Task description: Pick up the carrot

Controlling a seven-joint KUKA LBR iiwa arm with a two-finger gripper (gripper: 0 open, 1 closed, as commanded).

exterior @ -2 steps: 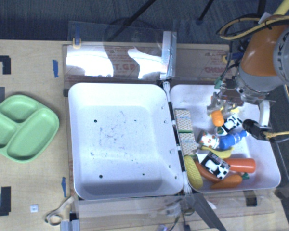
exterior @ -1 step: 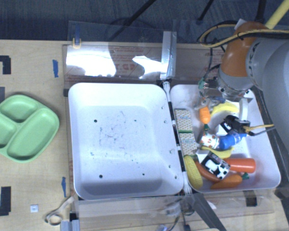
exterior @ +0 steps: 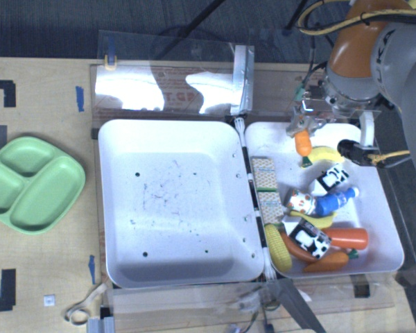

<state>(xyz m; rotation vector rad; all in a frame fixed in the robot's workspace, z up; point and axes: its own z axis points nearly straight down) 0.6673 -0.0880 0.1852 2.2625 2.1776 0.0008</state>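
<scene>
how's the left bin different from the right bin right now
The left bin shows bare white floor with faint scuffs, while the right bin holds a heap of toys and food items. The left bin is wider; the right bin is narrower. The pincer sits over the right bin's far end at the carrot, away from the left bin. Both are shallow and white.

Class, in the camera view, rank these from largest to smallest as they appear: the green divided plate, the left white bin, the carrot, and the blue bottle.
1. Left white bin
2. Green divided plate
3. Blue bottle
4. Carrot, hanging just under the gripper; partly hidden there, so its rank against the bottle is less sure.
</scene>
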